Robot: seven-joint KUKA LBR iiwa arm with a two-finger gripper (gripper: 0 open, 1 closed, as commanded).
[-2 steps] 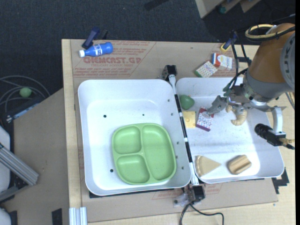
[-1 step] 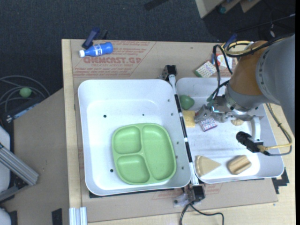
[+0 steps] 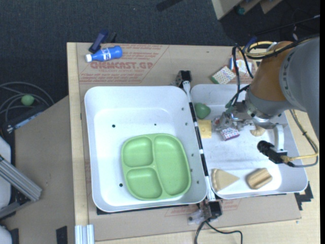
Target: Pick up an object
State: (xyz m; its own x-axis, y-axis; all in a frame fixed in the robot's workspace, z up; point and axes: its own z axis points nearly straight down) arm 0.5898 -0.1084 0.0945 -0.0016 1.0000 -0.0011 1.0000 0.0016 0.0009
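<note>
Your gripper hangs over the small pink-patterned packet mid-way along the right bin's back half; whether it's gripping, I cannot tell. The packet looks light and crinkly; pinch its short edges.

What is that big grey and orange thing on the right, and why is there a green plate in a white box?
That big thing is a robot arm. It reaches in from the right, and a computer program moves it. At its end is a tool for picking things up. The picture is taken by one camera fixed above the bench, looking down at a slant.

On the bench sit two shallow white bins side by side. The left bin holds a green plate with three sections. The right bin holds small play things: a green lump, a yellow piece, a little patterned packet, a tan wedge and a brown block.

The tool is low over the packet. I cannot tell whether it is holding anything yet.

A blue and white bottle lies outside the bins.
</note>
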